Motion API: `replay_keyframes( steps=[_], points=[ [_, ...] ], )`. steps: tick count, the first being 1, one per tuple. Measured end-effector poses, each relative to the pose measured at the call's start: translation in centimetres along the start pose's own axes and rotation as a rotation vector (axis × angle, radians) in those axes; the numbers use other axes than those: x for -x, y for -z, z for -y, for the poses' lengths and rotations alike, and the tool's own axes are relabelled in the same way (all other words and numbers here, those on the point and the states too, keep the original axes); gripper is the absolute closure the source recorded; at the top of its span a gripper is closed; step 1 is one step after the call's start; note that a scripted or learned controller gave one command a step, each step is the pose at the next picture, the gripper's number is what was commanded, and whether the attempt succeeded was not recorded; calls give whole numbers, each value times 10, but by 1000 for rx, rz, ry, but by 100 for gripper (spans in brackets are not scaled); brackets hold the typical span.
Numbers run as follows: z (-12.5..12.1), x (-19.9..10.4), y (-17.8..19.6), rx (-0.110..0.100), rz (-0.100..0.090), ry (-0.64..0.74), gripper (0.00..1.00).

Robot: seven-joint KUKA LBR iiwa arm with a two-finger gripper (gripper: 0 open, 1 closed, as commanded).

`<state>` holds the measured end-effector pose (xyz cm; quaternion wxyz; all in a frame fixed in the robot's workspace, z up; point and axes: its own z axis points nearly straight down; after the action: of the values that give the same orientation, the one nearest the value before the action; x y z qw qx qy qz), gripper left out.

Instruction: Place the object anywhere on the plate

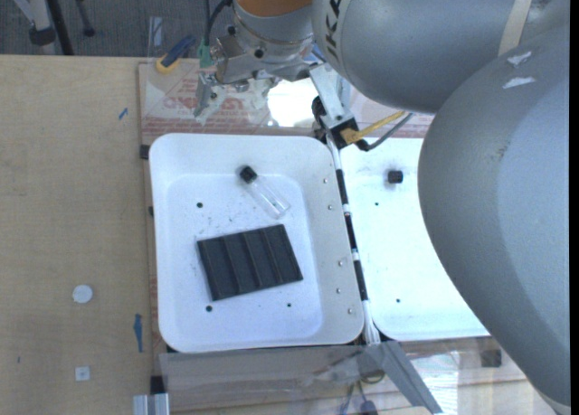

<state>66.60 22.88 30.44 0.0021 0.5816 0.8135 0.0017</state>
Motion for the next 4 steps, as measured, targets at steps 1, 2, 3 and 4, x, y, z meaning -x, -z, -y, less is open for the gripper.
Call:
replay_keyframes(
  steps=[1, 2, 3, 4],
  points=[
    [-1, -2, 11, 5, 1, 3, 100],
    [-1, -2, 11, 4, 1, 3, 0],
    [-2, -4, 22, 10, 3, 6, 100],
    [-2, -5, 22, 9, 3, 6, 0]
  ],
)
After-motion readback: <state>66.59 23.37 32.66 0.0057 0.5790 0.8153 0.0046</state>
